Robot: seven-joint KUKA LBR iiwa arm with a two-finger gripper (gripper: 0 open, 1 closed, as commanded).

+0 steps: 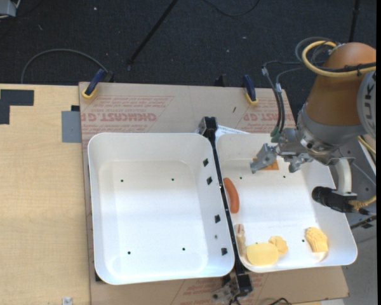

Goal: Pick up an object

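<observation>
Right bin, pick in preparation: pincer above a small orange piece at the bin's far end.

Near rim of the right bin (343,259): pale yellow lump (261,254), smaller yellow piece (279,243) touching it at 1 o'clock, corn-like item (316,239) near the 3 o'clock wall. Middle: orange carrot-shaped item (232,196) beside the divider, long axis 12-to-6. Far: pincer (280,159), fingers spread, nothing seen between them; small orange piece (272,166) just beside its left fingertip, partly hidden. Carrot lies at 8 o'clock from pincer, apart. Judged nearest candidate: the orange piece. Left bin (114,234) across the divider on the tabletop.
</observation>
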